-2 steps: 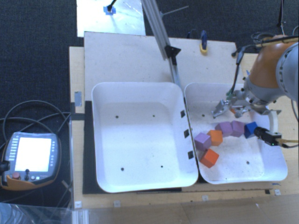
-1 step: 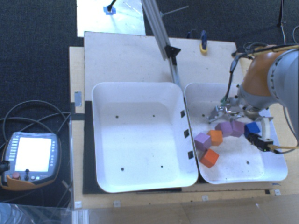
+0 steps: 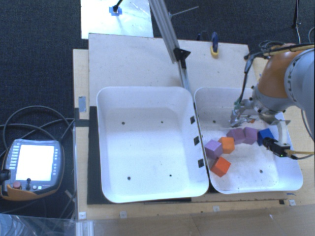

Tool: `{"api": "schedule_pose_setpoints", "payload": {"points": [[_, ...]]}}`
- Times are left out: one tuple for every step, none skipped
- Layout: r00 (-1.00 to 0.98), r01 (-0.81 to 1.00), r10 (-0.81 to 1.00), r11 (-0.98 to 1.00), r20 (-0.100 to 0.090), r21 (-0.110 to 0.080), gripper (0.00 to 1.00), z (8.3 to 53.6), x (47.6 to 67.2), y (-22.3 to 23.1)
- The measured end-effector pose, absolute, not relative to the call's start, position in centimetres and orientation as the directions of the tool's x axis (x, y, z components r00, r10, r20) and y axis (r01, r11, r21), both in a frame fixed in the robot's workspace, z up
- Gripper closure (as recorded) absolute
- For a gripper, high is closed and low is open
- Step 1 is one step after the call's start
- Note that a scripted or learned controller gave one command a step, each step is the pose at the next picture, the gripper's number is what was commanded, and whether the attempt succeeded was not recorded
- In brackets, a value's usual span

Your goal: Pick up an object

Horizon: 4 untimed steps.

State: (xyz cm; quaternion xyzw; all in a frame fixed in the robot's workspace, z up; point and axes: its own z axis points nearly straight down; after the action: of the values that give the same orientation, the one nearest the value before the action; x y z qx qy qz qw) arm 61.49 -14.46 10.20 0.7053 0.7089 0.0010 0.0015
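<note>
The arm (image 3: 288, 77) is in from three o'clock, orange band bright above the wrist, and it hangs over the right-hand bin (image 3: 216, 100). The gripper (image 3: 238, 119) sits low in that bin's upper half, metal fingers pointing down toward the floor of the bin; from here I can't tell whether they're parted or pinched, and nothing shows between them. Just below it, toward six o'clock, lies the cluster of blocks. A purple arched piece (image 3: 243, 134) is nearest, right under the fingertips but I can't say touching. A blue block (image 3: 266, 133) sits at its three o'clock side. At its eight o'clock, a small orange cube (image 3: 227, 144) presses against a light purple cube (image 3: 213, 148), and another orange block (image 3: 221, 166) lies a little apart at six o'clock from those two. The left-hand bin (image 3: 147, 95) sits alongside at nine o'clock. Far out at the bench's nine o'clock edge, the control pendant (image 3: 32, 168) rests with its screen lit.
</note>
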Motion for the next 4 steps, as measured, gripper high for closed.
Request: {"api": "schedule_pose_setpoints", "payload": {"points": [[-0.005,1.000,1.000,0.005,-0.002,0.008,1.00,15.6,62.7,-14.8],[-0.006,1.000,1.000,0.007,-0.002,0.009,1.00,21.5,63.6,-14.1],[-0.005,1.000,1.000,0.005,-0.001,0.004,1.00,23.1,63.7,-14.1],[-0.010,1.000,1.000,0.010,0.002,0.004,1.00,24.0,64.3,-8.6]]}}
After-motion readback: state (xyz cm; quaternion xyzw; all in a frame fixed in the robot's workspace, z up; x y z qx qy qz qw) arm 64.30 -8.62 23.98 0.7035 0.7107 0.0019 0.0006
